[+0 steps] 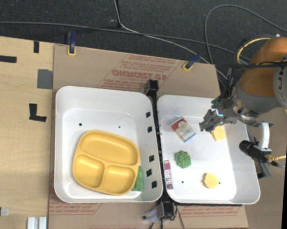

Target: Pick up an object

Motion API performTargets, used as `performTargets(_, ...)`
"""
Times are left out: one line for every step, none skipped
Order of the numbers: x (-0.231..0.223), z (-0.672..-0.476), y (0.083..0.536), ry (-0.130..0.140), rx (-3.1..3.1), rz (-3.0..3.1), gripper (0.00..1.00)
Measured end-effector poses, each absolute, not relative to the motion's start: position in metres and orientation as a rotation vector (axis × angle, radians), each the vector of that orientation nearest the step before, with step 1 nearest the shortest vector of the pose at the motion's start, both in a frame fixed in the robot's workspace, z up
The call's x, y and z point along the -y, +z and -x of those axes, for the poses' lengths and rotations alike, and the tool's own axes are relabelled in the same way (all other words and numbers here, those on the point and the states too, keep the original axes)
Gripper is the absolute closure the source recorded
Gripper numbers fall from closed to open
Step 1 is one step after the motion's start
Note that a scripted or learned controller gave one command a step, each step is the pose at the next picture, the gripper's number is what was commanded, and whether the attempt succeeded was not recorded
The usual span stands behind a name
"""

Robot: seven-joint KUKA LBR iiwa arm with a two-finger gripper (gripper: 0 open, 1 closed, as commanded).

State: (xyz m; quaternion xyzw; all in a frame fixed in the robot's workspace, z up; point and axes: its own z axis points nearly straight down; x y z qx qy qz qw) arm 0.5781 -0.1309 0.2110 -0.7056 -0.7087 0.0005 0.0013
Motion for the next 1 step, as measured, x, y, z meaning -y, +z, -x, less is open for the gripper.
performTargets(0.0804,-0.5579,0.2196,0.000,2.226,2.213,1.00)
